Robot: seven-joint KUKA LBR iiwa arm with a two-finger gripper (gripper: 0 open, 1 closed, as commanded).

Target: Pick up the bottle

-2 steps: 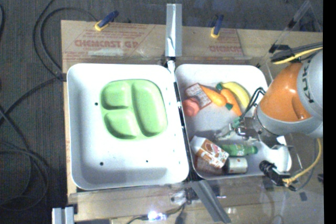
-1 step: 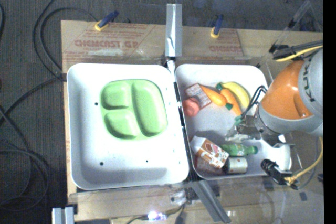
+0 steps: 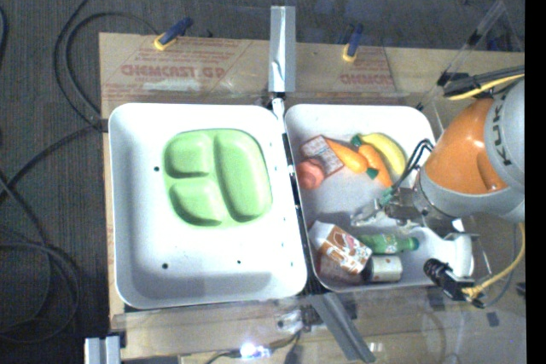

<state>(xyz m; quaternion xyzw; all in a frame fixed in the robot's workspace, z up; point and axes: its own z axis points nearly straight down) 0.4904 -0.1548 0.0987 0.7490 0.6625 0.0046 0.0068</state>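
A green bottle [image 3: 389, 244] lies on its side near the front of the right bin [image 3: 358, 113]. Just in front of it lies a small pale container with a dark end [image 3: 386, 268]. My gripper [image 3: 381, 212] hangs directly behind and above the green bottle, slightly apart from it in the camera view. The grey arm with its orange band [image 3: 465, 158] reaches in over the bin's right edge. Nothing shows in the gripper.
In the right bin are a banana [image 3: 388, 151], an orange carrot [image 3: 350, 156], a red round item [image 3: 310, 175], a patterned packet [image 3: 320, 151] and a brown carton [image 3: 343, 253] left of the bottle. The left bin [image 3: 136, 268] holds a green divided plate [image 3: 218, 176].
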